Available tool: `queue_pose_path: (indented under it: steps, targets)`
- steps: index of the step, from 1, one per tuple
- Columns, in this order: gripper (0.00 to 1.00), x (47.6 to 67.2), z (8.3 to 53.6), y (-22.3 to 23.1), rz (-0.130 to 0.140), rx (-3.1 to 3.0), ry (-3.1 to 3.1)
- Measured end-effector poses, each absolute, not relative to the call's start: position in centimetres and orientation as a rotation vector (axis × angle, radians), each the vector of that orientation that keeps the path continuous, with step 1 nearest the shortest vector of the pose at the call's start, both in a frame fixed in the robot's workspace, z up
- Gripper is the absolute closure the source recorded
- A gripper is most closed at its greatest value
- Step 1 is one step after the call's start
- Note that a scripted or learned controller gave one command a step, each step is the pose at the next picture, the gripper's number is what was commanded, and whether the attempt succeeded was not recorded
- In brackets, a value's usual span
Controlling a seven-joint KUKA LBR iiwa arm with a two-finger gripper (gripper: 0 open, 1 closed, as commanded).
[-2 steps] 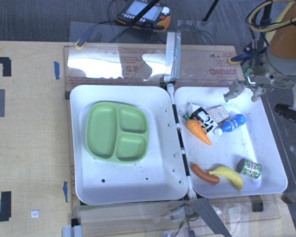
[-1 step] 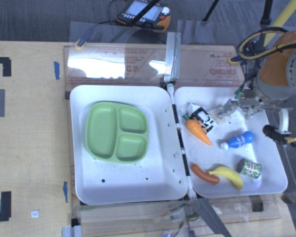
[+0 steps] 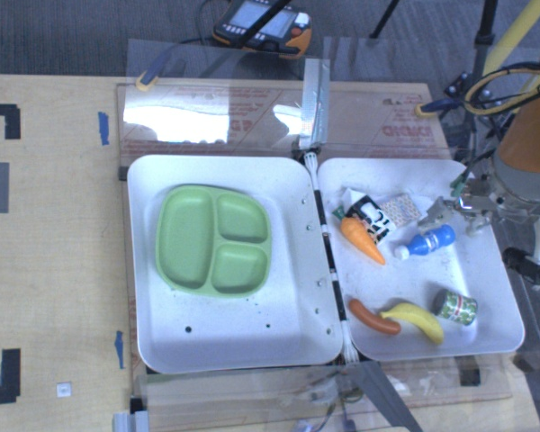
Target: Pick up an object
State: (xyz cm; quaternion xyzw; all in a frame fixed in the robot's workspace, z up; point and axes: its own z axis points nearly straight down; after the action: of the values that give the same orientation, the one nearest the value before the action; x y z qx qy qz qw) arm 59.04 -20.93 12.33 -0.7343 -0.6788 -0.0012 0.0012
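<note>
1. Claw (image 3: pixel 452 203) hangs at the right bin's far right side, just past the blue bottle; whether it is released or clenched cannot be told, and nothing shows between its tips.
2. Left bin (image 3: pixel 153 331) holds a green tray (image 3: pixel 213 239) with three wells, set toward its far left. Bare white floor runs along the bin's near edge and right side, with a few dark specks.
3. A hinged seam (image 3: pixel 328 259) joins the two bins down the middle.
4. Right bin (image 3: pixel 499 318) is crowded. A carrot (image 3: pixel 362 240) lies near the left wall, with a black-and-white pack (image 3: pixel 371 216) touching its far side and a speckled pad (image 3: pixel 400 210) just right of that.
5. The bottle (image 3: pixel 427 241) lies tilted at mid-bin, cap toward the left, near the claw.
6. Along the near edge lie a sausage (image 3: pixel 374 319), a banana (image 3: pixel 416 319) touching it, and a green can (image 3: pixel 455 307) on its side just beside the banana.
7. Open floor remains between the bottle and the near row, and by the right wall.
8. Far of both bins stands a clear sheet (image 3: pixel 225 115); a handheld device (image 3: pixel 261 22) sits beyond it.
</note>
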Motion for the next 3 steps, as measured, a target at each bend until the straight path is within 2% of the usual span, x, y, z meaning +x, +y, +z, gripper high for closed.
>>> queue_pose_path:
  steps: [1, 2, 3]
  targets:
    - [0.00, 57.2, 8.6, -19.4, -0.005, -2.292, -2.151]
    - [1.00, 57.2, 9.7, -19.6, -0.008, -2.298, -2.150]
    - [1.00, 59.8, 17.3, -14.7, -0.001, -2.366, -2.068]
